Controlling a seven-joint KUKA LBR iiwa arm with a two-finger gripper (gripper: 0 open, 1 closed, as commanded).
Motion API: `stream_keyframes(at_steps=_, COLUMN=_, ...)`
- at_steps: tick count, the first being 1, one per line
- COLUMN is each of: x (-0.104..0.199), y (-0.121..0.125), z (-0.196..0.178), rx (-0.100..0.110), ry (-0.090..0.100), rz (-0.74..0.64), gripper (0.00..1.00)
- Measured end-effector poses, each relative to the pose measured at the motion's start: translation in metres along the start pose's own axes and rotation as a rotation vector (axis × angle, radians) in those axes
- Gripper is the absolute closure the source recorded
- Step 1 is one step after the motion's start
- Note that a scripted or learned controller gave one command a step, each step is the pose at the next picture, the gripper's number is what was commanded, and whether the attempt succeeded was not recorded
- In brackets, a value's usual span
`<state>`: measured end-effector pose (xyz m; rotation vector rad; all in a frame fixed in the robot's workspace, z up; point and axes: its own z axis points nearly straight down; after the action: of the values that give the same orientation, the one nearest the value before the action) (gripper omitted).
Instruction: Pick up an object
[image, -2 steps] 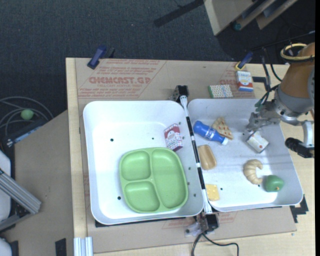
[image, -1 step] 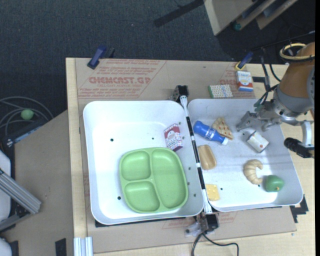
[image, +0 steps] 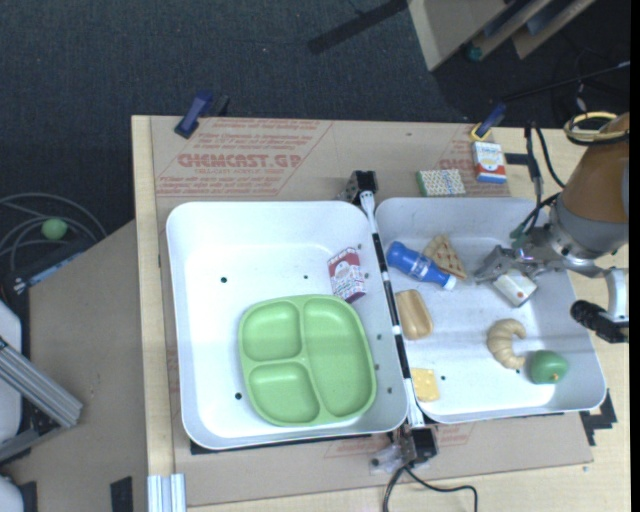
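Observation:
The right bin (image: 470, 405) holds a blue bottle (image: 418, 265), a waffle-like cracker (image: 444, 255), a bread roll (image: 413, 312), a croissant (image: 506, 341), a green apple (image: 545, 368), a yellow cheese slice (image: 425, 384) and a small white block (image: 514, 288). My gripper (image: 507, 265) hangs low over the bin's upper right part, just above the white block and right of the cracker. Its fingers look open with nothing between them.
The left bin (image: 200, 300) bears a green divided plate (image: 305, 358) and a small red and white carton (image: 346, 273). Two small boxes (image: 442, 181) (image: 488, 160) lie on the bench behind the right bin. The arm's grey and orange body (image: 596, 200) stands over the right rim.

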<state>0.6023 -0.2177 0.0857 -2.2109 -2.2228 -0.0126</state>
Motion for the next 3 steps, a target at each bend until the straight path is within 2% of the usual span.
stream_keyframes(at_steps=1, x=0.02, y=-0.072, z=0.002, rx=0.003, ry=-0.009, rz=0.006, gripper=0.0)
stream_keyframes(at_steps=2, x=0.028, y=-0.115, z=0.002, rx=0.003, ry=-0.009, rz=0.006, gripper=0.0)
stream_keyframes(at_steps=3, x=0.028, y=-0.114, z=-0.008, rx=0.0, ry=-0.01, rz=0.007, gripper=1.0)
